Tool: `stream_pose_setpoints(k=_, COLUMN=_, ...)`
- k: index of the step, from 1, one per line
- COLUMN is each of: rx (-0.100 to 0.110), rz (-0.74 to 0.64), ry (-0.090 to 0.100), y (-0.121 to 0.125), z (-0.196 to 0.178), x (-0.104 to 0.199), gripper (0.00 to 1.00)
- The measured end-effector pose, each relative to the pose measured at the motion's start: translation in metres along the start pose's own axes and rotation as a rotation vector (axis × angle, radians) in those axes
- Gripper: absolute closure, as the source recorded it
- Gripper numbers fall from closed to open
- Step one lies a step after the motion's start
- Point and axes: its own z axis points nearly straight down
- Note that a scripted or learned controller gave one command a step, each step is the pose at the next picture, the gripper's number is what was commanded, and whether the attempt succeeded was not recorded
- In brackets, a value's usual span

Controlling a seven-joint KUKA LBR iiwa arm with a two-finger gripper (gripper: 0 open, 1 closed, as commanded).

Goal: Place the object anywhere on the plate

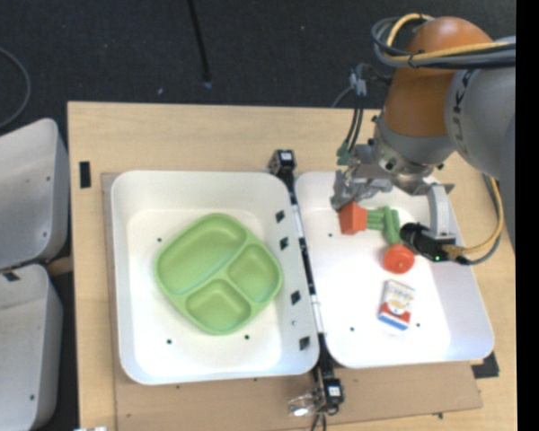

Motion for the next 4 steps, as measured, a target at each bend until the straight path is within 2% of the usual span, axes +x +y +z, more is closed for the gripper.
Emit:
stream_pose_setpoints(k=2, rx=0.001, rz=-0.003, ry=0.001, y=-0.021, z=0.000, x=0.117, gripper=1.00)
stream_pose_setpoints(k=3, rx=0.002, rz=-0.003, ry=0.002, y=-0.038, z=-0.007, x=0.163, gripper=1.00)
stream_pose_setpoints(k=4, rx=0.002, rz=0.000, ry=0.000, y=-0.046, z=0.003, x=0.181, gripper=1.00)
